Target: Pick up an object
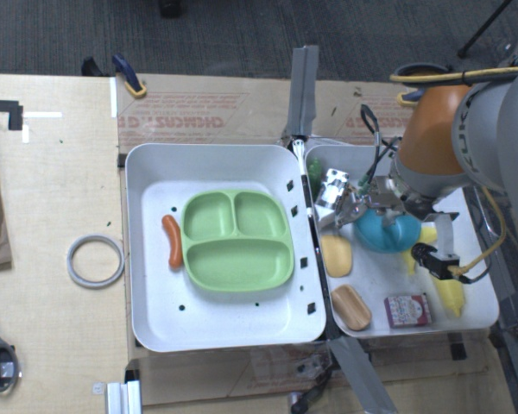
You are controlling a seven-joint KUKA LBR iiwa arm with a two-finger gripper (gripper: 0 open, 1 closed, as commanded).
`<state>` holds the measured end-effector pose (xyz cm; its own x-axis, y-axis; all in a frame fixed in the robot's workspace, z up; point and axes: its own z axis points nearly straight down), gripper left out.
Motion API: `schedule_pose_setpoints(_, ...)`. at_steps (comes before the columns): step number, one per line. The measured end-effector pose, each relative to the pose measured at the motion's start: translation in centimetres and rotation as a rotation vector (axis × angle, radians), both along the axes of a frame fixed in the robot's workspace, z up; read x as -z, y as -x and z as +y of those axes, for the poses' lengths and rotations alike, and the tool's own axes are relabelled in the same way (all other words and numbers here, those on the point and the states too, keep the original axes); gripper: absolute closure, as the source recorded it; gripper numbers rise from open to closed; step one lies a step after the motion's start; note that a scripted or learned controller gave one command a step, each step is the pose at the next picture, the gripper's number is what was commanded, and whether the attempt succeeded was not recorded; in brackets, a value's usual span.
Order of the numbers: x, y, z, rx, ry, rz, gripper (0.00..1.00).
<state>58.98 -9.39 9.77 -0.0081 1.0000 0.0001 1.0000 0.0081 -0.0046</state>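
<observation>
Camera view
Arm (466,136): reaching in from the right, low over the right bin (479,317).
Gripper (350,203): at the right bin's upper left, just beside the divider; open or closed, cannot tell.
Blue object (387,231): right bin, just beside the gripper, partly under the wrist.
Yellow round piece (336,255): right bin, left side, below the gripper.
Bread roll (352,307): right bin, lower left.
Red packet (407,310): right bin, lower middle.
Banana (450,293): right bin, right side.
Left bin (147,291): green divided plate (238,240) in the middle, sausage (172,240) touching its left edge.
</observation>
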Motion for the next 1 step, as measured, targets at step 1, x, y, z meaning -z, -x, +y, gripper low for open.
schedule_pose_setpoints(1, -0.83, -0.06, -0.17, 0.004, 0.0, 0.001, 1.0)
